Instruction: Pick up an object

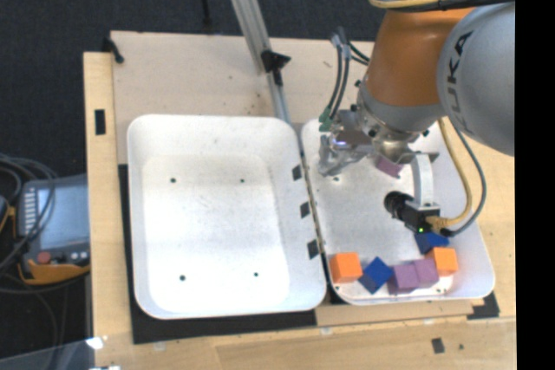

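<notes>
In the camera view we see the arm (416,56) reaching in from the right, its gripper (334,153) hanging over the far left part of the right bin (347,212). We cannot tell how the gripper stands, and nothing shows in it. The objects lie along the near edge of that bin: an orange block (346,266), a blue block (376,274) just beside it, two purple blocks (414,275), and a second orange block (446,260) at the right end. They sit well apart from the gripper. The left bin (212,212) lies beside it.
</notes>
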